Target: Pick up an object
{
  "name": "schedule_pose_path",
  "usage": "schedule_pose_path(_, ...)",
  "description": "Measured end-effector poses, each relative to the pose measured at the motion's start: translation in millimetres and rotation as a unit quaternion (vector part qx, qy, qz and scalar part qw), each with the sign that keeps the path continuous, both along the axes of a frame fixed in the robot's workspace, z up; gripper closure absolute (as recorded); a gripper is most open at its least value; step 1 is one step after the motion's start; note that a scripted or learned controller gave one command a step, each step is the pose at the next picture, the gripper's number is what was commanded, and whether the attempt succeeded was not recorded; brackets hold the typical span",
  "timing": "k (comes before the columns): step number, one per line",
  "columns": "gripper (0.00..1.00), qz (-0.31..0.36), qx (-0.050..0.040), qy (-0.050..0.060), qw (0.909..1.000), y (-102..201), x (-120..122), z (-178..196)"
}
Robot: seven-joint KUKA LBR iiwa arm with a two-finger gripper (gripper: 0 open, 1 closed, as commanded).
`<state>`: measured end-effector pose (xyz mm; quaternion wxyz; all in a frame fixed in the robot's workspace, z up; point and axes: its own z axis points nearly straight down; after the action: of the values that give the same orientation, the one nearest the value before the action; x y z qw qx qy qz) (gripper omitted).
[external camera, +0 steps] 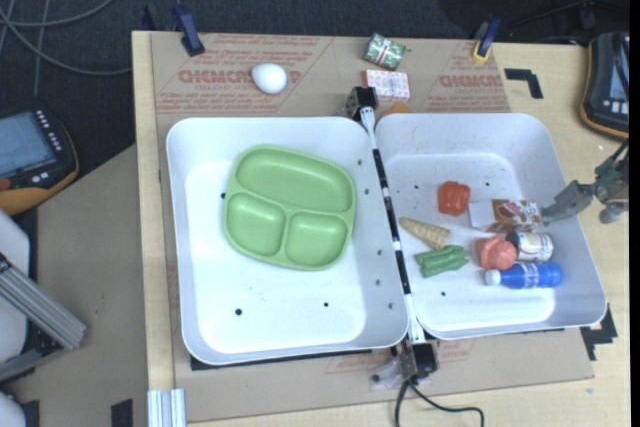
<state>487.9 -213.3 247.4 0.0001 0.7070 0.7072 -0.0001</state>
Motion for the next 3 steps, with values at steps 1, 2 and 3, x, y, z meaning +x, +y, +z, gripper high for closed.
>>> schedule_pose_path(1,0.0,0.0,0.0002,0.0,1.0,47.7,-8.5,-162.9)
schedule_pose_path(2,0.0,0.001,0.0001,0.0,1.0,51.3,84.4,-162.5)
schedule_pose_path(3,0.0,0.0,0.0005,0.001,1.0,62.5,27.4,-163.2)
